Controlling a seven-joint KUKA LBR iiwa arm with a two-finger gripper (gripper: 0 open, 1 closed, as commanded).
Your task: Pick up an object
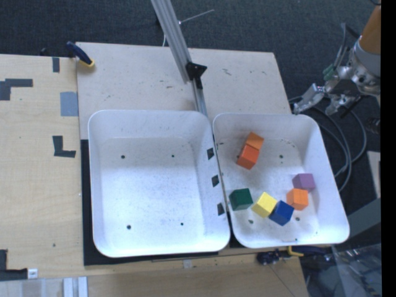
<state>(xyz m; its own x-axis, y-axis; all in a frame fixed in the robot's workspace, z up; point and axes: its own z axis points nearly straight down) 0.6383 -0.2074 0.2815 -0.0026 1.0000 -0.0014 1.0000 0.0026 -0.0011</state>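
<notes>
Nearest, clustered at the right bin's [327,166] front: blue cube [282,213] touching yellow cube [265,203], green cube [241,198] just beside, small orange cube [298,198] and purple cube [304,180] behind. Farther back, standing alone — larger orange block [250,151]. Probably light, rigid, smooth-faced; best pinched across two flat opposite sides, and easiest on that lone block. Beyond the rim, gripper [328,98] outside the bin — open or closed, cannot tell.

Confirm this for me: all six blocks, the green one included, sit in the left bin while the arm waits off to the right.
Not quite. In the camera view the blocks lie in the right bin, not the left bin. The green block sits there near the dividing wall. There are six blocks, and the arm does wait off to the right.
</notes>
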